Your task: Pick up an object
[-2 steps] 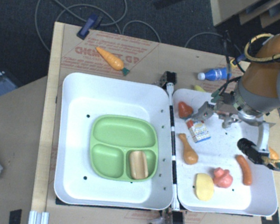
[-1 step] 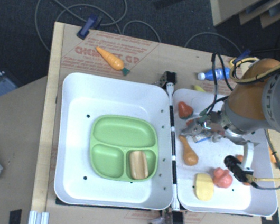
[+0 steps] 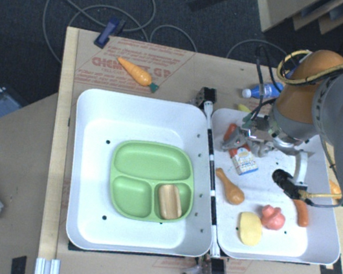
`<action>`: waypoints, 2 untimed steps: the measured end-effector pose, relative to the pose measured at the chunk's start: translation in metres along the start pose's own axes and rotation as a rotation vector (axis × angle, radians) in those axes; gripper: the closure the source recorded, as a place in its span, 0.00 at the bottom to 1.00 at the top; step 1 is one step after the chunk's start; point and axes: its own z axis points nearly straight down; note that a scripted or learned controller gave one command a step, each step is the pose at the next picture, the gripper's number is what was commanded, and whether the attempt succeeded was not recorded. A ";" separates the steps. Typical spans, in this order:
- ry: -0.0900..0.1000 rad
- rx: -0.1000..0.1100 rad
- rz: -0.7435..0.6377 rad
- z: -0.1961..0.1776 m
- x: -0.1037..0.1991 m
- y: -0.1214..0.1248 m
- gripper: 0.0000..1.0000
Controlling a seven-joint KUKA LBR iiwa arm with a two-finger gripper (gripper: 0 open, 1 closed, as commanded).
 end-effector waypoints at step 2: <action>-0.001 -0.002 -0.001 0.000 0.001 0.025 0.00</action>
